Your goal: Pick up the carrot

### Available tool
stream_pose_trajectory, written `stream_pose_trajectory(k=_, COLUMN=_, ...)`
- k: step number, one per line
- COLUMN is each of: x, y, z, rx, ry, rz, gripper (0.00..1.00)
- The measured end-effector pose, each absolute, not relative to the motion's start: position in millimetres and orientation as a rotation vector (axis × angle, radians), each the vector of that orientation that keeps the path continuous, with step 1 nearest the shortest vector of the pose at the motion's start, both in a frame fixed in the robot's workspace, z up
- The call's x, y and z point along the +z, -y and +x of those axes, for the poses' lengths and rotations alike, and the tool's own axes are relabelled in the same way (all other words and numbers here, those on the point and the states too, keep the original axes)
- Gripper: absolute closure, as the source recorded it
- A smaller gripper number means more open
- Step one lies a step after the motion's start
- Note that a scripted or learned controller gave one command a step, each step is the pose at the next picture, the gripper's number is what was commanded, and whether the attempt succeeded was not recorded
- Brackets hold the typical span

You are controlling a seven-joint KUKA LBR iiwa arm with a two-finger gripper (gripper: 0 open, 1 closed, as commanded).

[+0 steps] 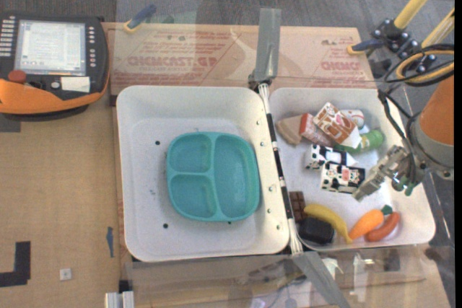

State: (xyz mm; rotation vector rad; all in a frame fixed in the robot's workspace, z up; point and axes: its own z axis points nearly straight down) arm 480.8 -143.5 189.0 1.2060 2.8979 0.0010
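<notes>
Two shallow white bins side by side on the brown cardboard-covered surface (pixel 58 177). Left bin (pixel 137 119): one item, a teal plastic divided plate (pixel 214 177) with three compartments, sitting near the middle.

Right bin (pixel 426 223): a cluster of toy food. Count as far as I can make out: one orange carrot with a green tip (pixel 367 221) near the front right corner; one red sausage-shaped piece (pixel 387 226) lying just beside and touching the carrot on its right; one yellow banana (pixel 326 216) to the carrot's left; one dark rounded block (pixel 316 230) against the banana; one small brown chocolate bar (pixel 297 204) by the divider; two black-and-white cow-patterned cartons (pixel 333 168), one red-and-white patterned box (pixel 330 123), one green bottle-shaped piece (pixel 371 139), one tan wedge (pixel 290 129).

My claw (pixel 386 171) hangs over the right bin, above and slightly right of the carrot, apart from it, near the lower cow carton. Fingers (pixel 374 185) appear spread, nothing between them.

One orange-and-grey control pendant with a screen (pixel 49 61) rests on the surface left of the bins.
</notes>
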Motion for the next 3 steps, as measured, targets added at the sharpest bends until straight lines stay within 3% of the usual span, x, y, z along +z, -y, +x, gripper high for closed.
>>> stream_pose_trajectory(k=1, x=199.2, y=143.0, z=482.4, rx=0.003, ry=-2.894, rz=1.203, gripper=1.0)
stream_pose_trajectory(k=2, x=113.0, y=152.8, z=531.6, rx=0.001, ry=-2.943, rz=1.086, gripper=1.0)
stream_pose_trajectory(k=3, x=197.8, y=117.4, z=548.7, rx=0.002, ry=-2.744, rz=1.52, gripper=1.0)
